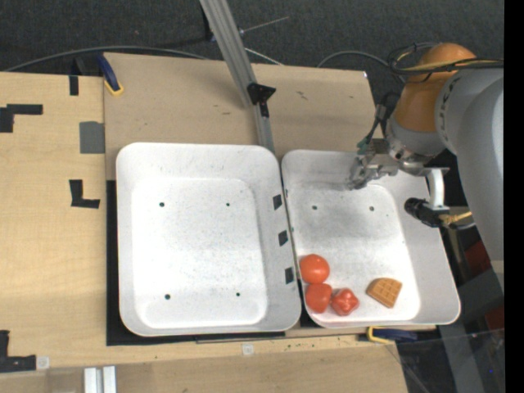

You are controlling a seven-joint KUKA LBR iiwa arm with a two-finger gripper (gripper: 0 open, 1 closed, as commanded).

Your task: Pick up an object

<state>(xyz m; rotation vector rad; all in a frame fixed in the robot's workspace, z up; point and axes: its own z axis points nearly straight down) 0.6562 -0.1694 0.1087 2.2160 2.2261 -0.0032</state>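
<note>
Along the near edge of the right-hand shallow white bin (426,244), toward its near-left corner, lie the candidates for picking: a round orange-red plastic-looking tomato (314,268), a second round red-orange fruit (318,296) touching it just below, and a lumpy darker red piece like a small pepper or strawberry (345,301) pressed against that one. Slightly apart, toward the near-right corner, sits a flat tan waffle-like biscuit square (384,291).

All look like toy food, so I judge them light and fairly stiff, with smooth rounded skins that could slip out of a pinch. The three red pieces crowd one another and sit close to the bin's left wall, leaving little room for fingers. The biscuit stands clear on every side and its flat edges offer parallel faces; taking it across its narrower width seems the safer hold. The upper tomato could be taken across its middle, from the open far side.

The two-finger gripper (361,173) hangs over the far edge of the same bin, well apart from all four items; whether it is released or clenched cannot be told, and nothing is seen in it. The left-hand white bin (131,219) lies beside it.

No brand, label or legible writing appears anywhere.
</note>
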